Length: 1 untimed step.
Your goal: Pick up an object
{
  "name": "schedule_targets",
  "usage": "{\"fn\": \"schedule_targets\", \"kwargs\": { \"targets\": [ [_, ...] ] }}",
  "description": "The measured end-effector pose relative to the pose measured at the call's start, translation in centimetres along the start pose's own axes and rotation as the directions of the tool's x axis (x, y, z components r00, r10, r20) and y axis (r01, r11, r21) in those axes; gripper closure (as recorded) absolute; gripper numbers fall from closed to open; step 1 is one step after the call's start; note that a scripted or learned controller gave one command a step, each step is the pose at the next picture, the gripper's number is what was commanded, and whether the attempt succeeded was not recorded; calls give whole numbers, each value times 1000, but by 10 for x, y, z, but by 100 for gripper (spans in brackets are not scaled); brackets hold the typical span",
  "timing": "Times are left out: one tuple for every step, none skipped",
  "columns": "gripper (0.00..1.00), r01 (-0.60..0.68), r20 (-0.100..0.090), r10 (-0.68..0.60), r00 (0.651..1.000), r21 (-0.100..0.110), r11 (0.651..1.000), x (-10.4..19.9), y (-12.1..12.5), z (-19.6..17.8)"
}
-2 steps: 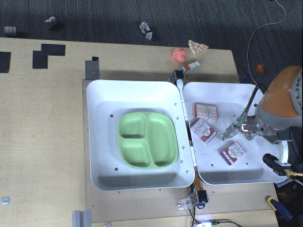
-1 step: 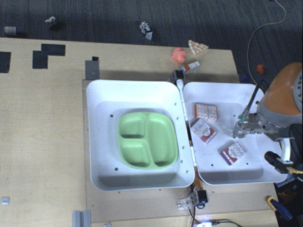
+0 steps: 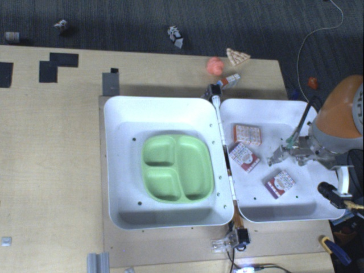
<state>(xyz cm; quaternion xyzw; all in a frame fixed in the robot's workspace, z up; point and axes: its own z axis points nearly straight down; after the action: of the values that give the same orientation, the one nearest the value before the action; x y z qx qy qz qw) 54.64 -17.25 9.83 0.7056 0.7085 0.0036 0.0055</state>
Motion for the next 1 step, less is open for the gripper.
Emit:
{"fn": "schedule_targets", "kwargs": {
  "targets": [
    [0, -3, 0, 3, 1000, 3, 1000, 47, -57, 10]
  ]
}}
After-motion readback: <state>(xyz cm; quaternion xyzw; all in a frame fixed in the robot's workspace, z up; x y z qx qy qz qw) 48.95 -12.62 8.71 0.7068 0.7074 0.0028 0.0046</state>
